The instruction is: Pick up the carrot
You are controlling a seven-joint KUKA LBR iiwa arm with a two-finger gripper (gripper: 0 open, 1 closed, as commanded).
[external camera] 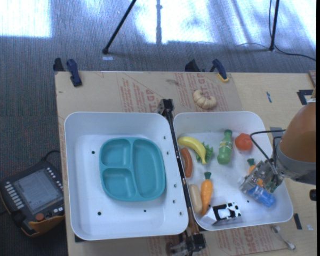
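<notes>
Plywood bench (149, 89) on grey carpet, bearing two shallow white bins side by side. Nearest the camera, at the front edge of the right bin (240, 225): a black-and-white carton (226, 212), tipped on its side. Just left of it, the carrot (206, 192), orange with a green top, lying lengthwise with the leafy end pointing away, touching a pale bread roll (195, 197) on its left. Off to the right, the gripper (260, 181), low inside the same bin, well apart from the carrot, hovering over a blue bottle (262, 196); fingers too cluttered against the bottle to judge as apart or together, so cannot tell. Above it, the orange-banded wrist (304, 137), coming in from the right.

Farther back in the right bin: a sausage (186, 161) along the left wall, a banana (193, 146) beside a sprig of green leaves (207, 152), a green bottle (224, 147) upright, a red tomato (244, 142). In the left bin (80, 143): a teal divided plate (132, 168) with three compartments.

Left of the bench, on the carpet: a teach pendant (33, 196). Beyond the bins, on bare plywood: a small pale gourd (205, 99). At the far edge: blue clamps (73, 71), then tripod legs (122, 20) on the sunlit floor.
</notes>
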